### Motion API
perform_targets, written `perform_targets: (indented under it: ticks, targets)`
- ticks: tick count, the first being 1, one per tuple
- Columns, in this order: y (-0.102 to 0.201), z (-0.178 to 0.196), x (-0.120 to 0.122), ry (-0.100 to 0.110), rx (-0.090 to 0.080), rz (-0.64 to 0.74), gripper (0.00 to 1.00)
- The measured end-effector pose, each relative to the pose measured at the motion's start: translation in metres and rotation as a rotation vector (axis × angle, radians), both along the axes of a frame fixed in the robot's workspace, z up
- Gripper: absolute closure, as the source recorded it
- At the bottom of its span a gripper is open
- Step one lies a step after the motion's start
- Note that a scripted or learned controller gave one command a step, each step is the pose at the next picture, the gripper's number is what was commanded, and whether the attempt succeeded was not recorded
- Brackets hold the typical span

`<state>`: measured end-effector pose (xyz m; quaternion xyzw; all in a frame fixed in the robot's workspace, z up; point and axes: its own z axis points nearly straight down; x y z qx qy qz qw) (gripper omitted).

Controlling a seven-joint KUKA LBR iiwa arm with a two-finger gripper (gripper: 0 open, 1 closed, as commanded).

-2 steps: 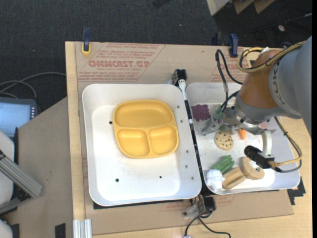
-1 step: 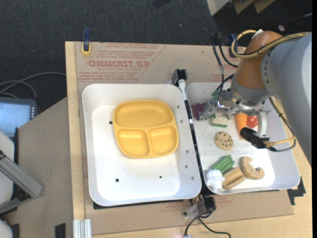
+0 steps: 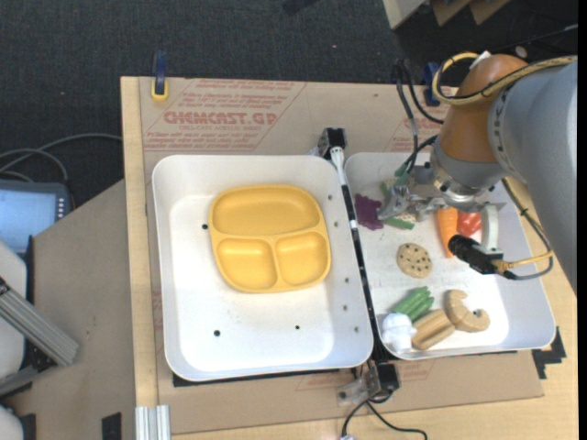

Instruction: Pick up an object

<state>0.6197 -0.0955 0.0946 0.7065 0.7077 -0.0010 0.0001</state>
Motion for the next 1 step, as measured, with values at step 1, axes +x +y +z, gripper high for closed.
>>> perform_targets:
  ticks: [1]
  targets:
    - [0.0568,0.0963,-0.0289,-0.010,0.003,0.004,1.00]
